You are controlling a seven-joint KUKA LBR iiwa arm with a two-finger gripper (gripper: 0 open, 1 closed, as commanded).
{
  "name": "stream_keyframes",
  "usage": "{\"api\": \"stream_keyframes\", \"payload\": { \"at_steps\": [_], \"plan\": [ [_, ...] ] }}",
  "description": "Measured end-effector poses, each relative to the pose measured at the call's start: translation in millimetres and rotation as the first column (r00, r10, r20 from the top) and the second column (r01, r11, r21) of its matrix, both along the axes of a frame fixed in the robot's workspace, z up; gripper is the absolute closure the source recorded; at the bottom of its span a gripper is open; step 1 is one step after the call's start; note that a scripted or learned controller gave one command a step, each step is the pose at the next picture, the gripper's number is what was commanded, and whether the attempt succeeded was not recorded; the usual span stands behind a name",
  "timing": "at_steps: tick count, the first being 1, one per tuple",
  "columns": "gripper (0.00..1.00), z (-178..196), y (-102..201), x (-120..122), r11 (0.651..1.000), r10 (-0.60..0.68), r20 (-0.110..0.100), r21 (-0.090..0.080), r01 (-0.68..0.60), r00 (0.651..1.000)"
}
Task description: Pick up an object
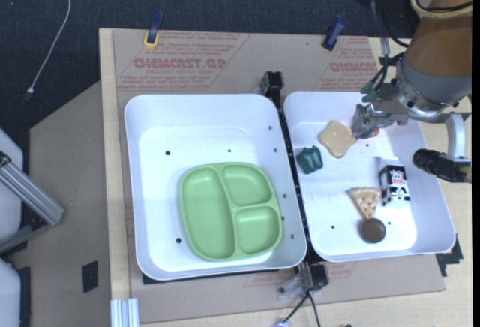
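My gripper [365, 126] hangs over the back of the right bin [427, 243], just right of a tan bread slice [336, 139] and close to its edge. A dark green object [309, 160] lies near the bin's left wall. A pizza slice [366, 202] and a brown round piece [372, 229] lie toward the front. A small black and white item [393, 184] sits to the right of the pizza slice.
The left bin [150, 168] holds a green divided plate [229, 210]. Black clamps join the bins at the back [271, 82] and the front [315, 274]. Blue clips [334, 33] hold the cardboard at the back edge.
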State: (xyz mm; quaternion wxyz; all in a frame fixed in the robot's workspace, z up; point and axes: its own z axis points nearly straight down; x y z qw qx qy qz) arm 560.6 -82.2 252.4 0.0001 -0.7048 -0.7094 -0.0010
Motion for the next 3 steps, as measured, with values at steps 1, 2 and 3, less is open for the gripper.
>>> {"api": "stream_keyframes", "payload": {
  "at_steps": [1,2,3],
  "plan": [
    [1.00,3,51,-1,1.000,-0.001,-0.002,0.001,0.001,1.000],
    [1.00,-15,109,5,1.000,0.000,-0.006,0.001,0.000,1.000],
    [1.00,-10,168,13,1.000,0.000,0.001,0.001,0.000,1.000]
  ]
}}
